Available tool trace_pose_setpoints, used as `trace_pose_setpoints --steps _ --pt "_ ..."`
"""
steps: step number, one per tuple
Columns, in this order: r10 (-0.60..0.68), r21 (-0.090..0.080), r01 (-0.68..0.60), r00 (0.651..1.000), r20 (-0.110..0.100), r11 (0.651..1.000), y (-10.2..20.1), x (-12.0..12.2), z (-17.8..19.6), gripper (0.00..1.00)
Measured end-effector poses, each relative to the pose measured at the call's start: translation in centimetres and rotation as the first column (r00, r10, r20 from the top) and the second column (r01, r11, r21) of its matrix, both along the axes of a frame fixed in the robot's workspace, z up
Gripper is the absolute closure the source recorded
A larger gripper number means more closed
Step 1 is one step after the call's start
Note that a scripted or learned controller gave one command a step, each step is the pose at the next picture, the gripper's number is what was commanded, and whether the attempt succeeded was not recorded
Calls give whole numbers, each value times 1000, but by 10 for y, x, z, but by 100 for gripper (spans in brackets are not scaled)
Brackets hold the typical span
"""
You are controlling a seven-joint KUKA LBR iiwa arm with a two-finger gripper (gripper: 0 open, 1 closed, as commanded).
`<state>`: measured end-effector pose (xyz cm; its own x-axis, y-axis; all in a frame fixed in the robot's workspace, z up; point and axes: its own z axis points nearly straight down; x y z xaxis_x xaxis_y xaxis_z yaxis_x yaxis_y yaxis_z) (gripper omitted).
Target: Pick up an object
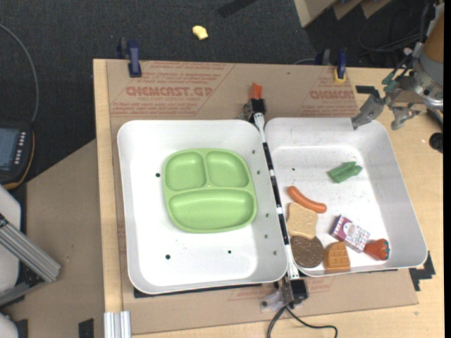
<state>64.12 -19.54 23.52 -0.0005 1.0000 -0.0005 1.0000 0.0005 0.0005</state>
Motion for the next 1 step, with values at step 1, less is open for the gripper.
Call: trace_pose_setpoints --steps 1 --pt "-1 3 1 1000 -9 1000 0 -20 -159 0"
